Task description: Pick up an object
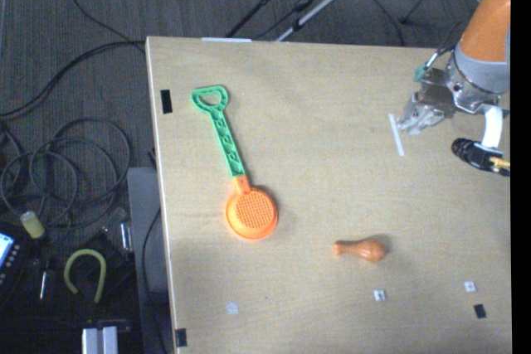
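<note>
Near right of bench (315, 95): small orange pear-shaped piece (362, 249), lying on its side. Left of centre: strainer (234, 170), orange mesh head near, green handle running far-left. Far right: gripper (417, 118) low over the surface, beside a thin white strip (397, 134); opening cannot be judged, nothing visibly held.

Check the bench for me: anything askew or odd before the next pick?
Nothing looks spilled or broken. The green-handled strainer lies flat at a slant near the left edge, the orange pear-shaped piece lies on its side, and the tool hovers by a thin white stick.
</note>
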